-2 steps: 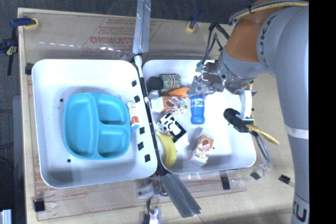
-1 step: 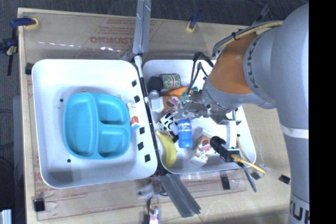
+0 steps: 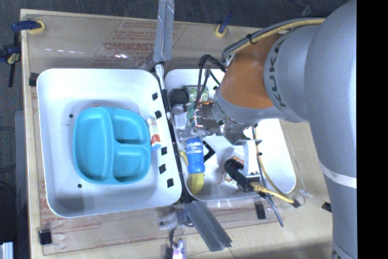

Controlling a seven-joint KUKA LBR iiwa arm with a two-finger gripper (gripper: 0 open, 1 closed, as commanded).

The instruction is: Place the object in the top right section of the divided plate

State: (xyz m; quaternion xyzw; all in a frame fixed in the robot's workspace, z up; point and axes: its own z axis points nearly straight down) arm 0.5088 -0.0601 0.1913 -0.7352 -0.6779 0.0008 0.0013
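One blue-and-yellow object (image 3: 194, 162), small, upright.

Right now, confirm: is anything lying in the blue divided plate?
No. The blue divided plate sits bare in the left bin, all sections showing only blue.

Overhead slanted view of both bins (image 3: 48, 130)

You can't really see the gripper (image 3: 203, 124), the arm's (image 3: 285, 79) bulk hides it. That arm also covers the right bin's (image 3: 285, 173) 12 o'clock half and runs off the frame at 3 o'clock.
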